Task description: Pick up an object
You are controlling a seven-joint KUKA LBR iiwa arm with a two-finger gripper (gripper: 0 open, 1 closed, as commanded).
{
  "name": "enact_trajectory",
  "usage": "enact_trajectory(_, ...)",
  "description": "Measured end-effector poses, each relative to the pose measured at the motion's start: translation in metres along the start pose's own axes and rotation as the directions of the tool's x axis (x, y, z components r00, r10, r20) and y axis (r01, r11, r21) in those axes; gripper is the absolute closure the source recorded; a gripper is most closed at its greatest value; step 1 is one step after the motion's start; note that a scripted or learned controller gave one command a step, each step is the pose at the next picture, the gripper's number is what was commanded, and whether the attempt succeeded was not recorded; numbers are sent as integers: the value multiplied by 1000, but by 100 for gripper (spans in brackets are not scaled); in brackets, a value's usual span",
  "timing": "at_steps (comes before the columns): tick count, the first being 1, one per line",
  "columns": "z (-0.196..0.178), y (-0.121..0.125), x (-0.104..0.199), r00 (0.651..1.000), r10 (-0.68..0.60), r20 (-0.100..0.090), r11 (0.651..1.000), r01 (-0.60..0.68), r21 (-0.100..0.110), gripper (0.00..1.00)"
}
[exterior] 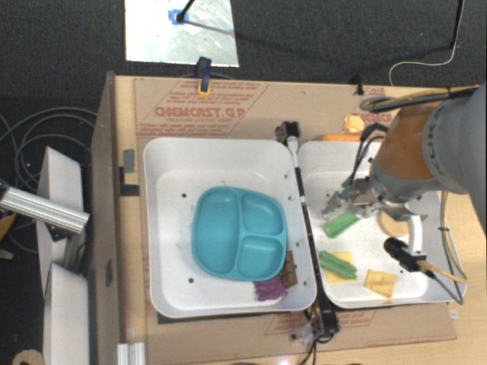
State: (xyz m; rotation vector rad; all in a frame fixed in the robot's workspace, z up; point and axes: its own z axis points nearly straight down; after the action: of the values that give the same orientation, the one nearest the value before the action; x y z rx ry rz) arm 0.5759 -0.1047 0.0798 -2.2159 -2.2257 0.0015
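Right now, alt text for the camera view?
The grey arm's hand hovers over a green block in the right white bin. A teal divided plastic plate fills the left white bin.

A green oblong block (pixel 342 223) lies tilted in the right bin, just below the jaws.

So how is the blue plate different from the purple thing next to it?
The blue plate is big and covers much of the left bin's floor; the purple thing is tiny. The plate is smooth, with three sections; the purple thing is lumpy. The plate sits in the middle; the purple thing is by the front wall. Both are in the left bin.
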Motion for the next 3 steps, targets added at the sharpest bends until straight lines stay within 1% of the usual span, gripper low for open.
enact_trajectory(1,-7,69,-36,1000,0,3,1000,0,-11,0)
enact_trajectory(2,-9,-2,-90,1000,10,1,1000,-10,1,0)
enact_trajectory(3,-7,98,-19,1000,-9,-1,1000,9,-13,0)
